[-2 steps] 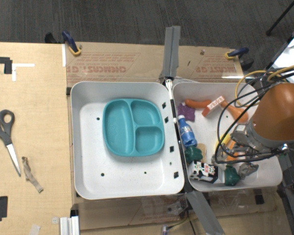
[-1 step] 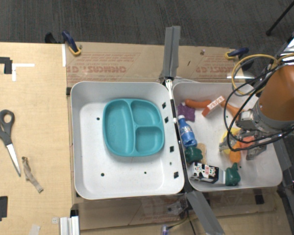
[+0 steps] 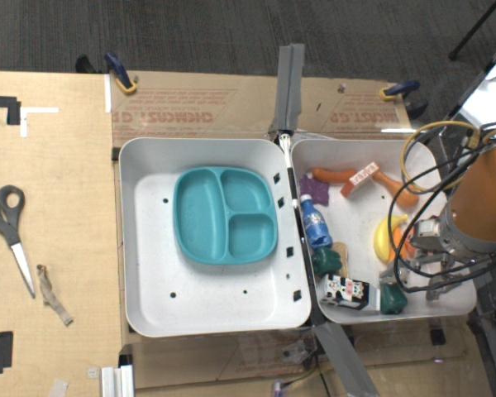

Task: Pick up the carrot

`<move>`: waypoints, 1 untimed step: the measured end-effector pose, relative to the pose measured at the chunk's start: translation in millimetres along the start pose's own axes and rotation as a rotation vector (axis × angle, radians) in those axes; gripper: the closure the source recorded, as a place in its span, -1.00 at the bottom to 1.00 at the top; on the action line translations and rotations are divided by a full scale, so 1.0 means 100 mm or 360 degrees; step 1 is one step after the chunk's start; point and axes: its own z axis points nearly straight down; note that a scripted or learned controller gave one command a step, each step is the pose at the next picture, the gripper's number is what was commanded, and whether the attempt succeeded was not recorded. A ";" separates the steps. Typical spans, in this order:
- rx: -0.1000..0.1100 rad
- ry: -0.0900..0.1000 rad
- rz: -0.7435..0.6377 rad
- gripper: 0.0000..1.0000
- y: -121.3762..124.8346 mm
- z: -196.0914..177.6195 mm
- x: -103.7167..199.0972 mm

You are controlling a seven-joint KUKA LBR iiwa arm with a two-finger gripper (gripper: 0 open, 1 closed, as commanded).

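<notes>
Arm's orange band and wrist point(image 3: 479, 209), ringed with black cables, hang over the right bin's point(image 3: 347, 151) right side. Gripper point(image 3: 426, 267) sits low near the front right corner; finger state cannot be told. Carrot point(image 3: 335, 174) lies along the back wall, well apart from the gripper. Left bin point(image 3: 149, 304) holds a teal divided plate point(image 3: 226, 215).
</notes>
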 end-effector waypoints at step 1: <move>0.0002 -0.0001 0.0237 -1.00 -0.52 0.00 -0.27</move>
